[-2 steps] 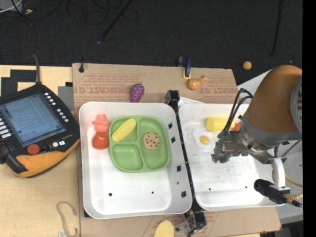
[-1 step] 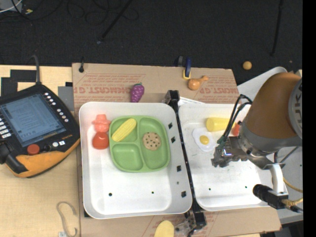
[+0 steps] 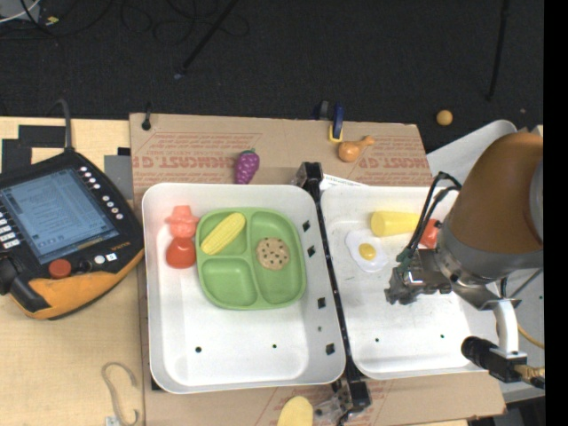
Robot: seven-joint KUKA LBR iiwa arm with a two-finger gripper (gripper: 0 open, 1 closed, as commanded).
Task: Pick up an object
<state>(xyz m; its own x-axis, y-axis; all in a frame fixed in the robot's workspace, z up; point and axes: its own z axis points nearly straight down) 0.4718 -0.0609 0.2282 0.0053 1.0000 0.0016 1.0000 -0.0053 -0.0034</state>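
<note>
Over the right-hand bin [image 3: 417, 362], seen from the fixed camera above the bench, the pincer [image 3: 404, 288] hung low above the white floor, dark against it and partly masked by the grey wrist and its orange band. Whether it was open or closed could not be told from this slant, and nothing showed clearly in its grip.

Just up and to the left of the pincer lay a toy fried egg [image 3: 365, 251], the nearest candidate; a yellow cylinder [image 3: 395, 223] lay farther up, beyond the egg, and a small red-orange piece [image 3: 430, 233] peeked out up and to the right, close against the cabling.

Well to the pincer's left, across the divider, the other bin held a green divided plate [image 3: 240, 284] carrying a corn cob [image 3: 221, 232] and a cookie [image 3: 272, 254], with a red figure [image 3: 181, 238] beside it.

The step in hand looked like the approach, with no grasp yet made. The next move would probably call for shifting up-left over the egg, then descending squarely, since so flat a thing offers little to pinch.
</note>
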